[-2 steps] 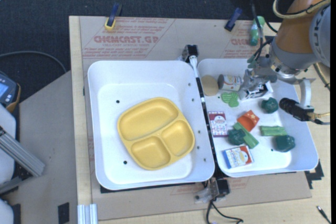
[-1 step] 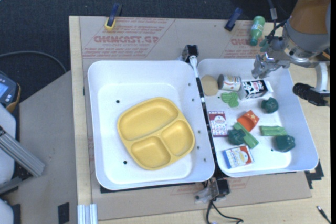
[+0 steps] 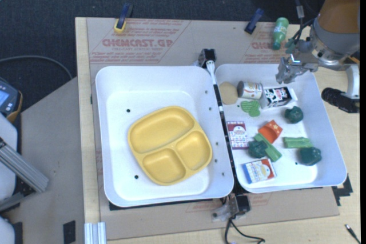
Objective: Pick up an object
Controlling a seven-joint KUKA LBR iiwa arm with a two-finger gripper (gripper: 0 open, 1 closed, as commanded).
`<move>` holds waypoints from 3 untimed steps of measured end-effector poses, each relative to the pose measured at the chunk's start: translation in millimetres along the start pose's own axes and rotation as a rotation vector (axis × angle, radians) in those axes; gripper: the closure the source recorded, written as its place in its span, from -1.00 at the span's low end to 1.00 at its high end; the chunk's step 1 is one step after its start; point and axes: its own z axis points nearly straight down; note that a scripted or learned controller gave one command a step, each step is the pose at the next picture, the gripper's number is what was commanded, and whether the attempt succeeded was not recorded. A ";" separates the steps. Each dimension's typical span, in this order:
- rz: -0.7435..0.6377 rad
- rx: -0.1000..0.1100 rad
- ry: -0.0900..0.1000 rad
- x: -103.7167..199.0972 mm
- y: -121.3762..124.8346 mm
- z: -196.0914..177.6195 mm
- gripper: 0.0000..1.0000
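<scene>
My gripper hangs over the back right part of the right bin, just above a black-and-white carton. Nothing shows in its grasp. Beside the carton lie a small can, a tan round piece and a green leaf shape. Further forward in the same bin are a dark green lump, an orange-red piece, a red-and-white card, a green block and a blue-and-white box.
The left bin holds a yellow divided plate. A green bottle lies on the bench behind the right bin. Clamps sit at the board's back edge. The arm comes in from the upper right.
</scene>
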 end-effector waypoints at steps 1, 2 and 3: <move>-0.005 0.006 0.004 59.7 -6.3 -7.7 1.00; -0.005 0.009 0.005 115.5 -27.9 -3.0 1.00; -0.005 0.005 0.004 162.7 -28.1 -5.6 1.00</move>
